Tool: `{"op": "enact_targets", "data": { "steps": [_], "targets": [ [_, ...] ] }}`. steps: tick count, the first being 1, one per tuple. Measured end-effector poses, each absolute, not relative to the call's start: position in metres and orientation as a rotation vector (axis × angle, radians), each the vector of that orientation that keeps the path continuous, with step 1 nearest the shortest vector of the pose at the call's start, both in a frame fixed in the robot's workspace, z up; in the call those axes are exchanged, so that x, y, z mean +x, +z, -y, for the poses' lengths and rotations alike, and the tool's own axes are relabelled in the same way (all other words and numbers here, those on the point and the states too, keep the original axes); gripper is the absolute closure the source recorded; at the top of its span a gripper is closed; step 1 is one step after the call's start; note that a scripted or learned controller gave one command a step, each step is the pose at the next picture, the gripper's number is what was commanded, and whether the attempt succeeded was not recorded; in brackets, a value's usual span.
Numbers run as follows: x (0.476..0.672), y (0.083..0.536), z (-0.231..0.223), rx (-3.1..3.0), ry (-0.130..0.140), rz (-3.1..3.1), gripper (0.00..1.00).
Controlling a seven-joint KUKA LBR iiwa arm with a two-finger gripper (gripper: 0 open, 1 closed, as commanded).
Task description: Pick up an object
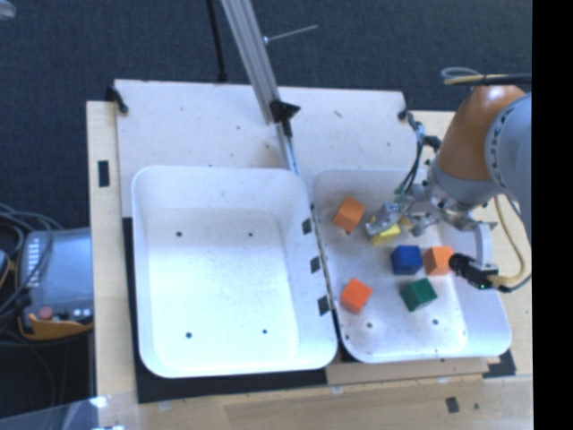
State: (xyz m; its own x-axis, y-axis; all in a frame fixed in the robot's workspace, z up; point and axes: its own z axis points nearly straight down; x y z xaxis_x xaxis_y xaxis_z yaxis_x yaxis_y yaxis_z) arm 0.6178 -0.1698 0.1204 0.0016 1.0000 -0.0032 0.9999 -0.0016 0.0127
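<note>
Pincer [387, 224] low in the right bin [479, 340], fingers pointing toward 9 o'clock, tips at a yellow block [386, 233]. The block sits between or just under the tips; too blurred to tell whether they are released or clenched on it, so no grasp is claimed. Judged step: the approach or closing stage of the pick, with the yellow block as the likely target. The next move calls for the fingers to close squarely across the block, then a straight lift clear of the bin floor; if the tips only rest on top of it, a re-seat comes first. Neighbours, working outward: an orange block [349, 213] just at 9 o'clock of the pincer, near but apart; a blue block [406, 259] at 5 o'clock, close by; a second orange block [438, 259] touching or just beside the blue one on its 3 o'clock side; a green block [417, 294] further toward 6 o'clock; a third orange block [355, 295] at 7 o'clock, near the bin's left wall. The blue block is the likeliest to be nudged by a finger. The wrist and its cables hang over the bin's 3 o'clock side. The left bin [143, 186] lies well apart at 9 o'clock. A slanted metal rail [251, 43] crosses the surface [179, 115] at 11 o'clock, outside the working zone.
</note>
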Motion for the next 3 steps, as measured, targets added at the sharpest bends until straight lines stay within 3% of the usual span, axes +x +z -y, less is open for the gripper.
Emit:
{"op": "enact_targets", "data": {
  "steps": [1, 3],
  "targets": [
    [0.615, 0.126, 0.171, 2.228, 0.004, -2.208, 1.0],
    [0.615, 0.228, 0.16, 2.213, 0.006, -2.221, 1.0]
  ]
}}
